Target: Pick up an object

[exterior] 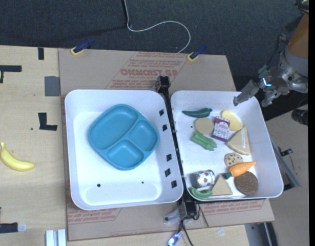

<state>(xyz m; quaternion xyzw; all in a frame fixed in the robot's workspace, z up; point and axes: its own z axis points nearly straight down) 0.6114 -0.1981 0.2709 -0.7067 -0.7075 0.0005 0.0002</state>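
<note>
The right bin (pixel 270 152) holds several toy foods: a green chili (pixel 197 112), a tan round piece (pixel 202 124), a red packet (pixel 221 128), a yellow lump (pixel 231 119), a green pickle (pixel 204 140), a cheese wedge (pixel 240 141), a cookie (pixel 232 159), a carrot (pixel 243 167), a brown patty (pixel 246 183) and a silver can (pixel 203 178). My gripper (pixel 255 97) hangs over that bin's far right corner, above and to the right of the yellow lump. Its fingers are open, with nothing between them.
The left bin (pixel 80 183) carries a blue divided plate (pixel 124 136). A banana (pixel 14 160) lies on the bench far to the left. A white cable (pixel 162 27) loops behind the bins. Clips (pixel 165 83) join the two bins along their shared wall.
</note>
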